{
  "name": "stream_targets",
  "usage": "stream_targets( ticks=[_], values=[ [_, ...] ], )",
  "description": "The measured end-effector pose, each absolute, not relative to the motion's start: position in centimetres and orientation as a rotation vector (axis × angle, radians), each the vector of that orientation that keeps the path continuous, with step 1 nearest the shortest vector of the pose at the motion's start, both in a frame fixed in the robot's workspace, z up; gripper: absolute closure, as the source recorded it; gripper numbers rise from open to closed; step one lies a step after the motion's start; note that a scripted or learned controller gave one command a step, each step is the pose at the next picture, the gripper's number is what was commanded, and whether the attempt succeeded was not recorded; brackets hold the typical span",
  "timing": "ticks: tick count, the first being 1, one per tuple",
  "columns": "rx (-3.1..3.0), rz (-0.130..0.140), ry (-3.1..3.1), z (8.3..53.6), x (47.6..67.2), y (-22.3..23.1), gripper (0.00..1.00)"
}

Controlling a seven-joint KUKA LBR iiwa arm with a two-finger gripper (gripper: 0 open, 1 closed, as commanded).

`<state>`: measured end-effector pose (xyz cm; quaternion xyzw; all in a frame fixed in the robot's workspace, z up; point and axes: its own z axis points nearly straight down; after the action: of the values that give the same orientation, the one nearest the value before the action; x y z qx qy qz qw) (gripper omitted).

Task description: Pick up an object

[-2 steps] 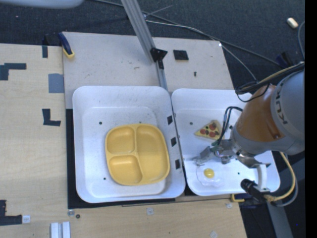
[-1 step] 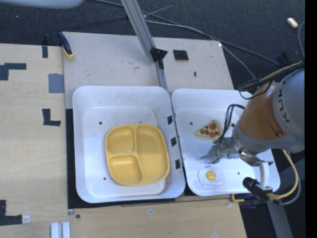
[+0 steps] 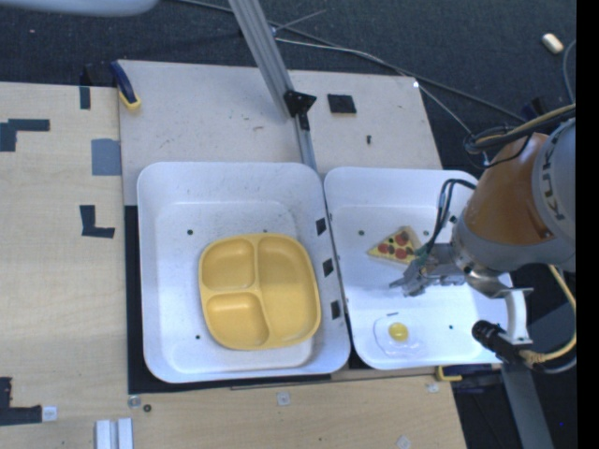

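Nearest lies a fried egg in the right bin. Just beyond it, the gripper hangs beside a pizza slice; its grip cannot be told. Left bin holds a yellow divided plate.

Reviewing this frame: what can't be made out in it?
- Gripper: camera view; too small and dark to tell open from shut, or whether it touches the pizza slice.
- Bin right side: hidden behind the arm.
- Fried egg: pale against the white floor, outline faint.
- Tray: compartments readable; underside hidden.
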<state>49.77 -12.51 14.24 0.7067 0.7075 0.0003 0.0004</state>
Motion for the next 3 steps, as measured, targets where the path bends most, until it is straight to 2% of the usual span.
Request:
stream_targets(
  ticks=[1, 2, 3],
  values=[
    [2.218, 0.003, 2.219, 20.3, 49.8, -13.2, 1.00],
    [2.217, 0.002, 2.221, 24.9, 50.7, -13.1, 1.00],
    [2.220, 0.000, 2.222, 26.6, 50.7, -13.0, 1.00]
  ],
)
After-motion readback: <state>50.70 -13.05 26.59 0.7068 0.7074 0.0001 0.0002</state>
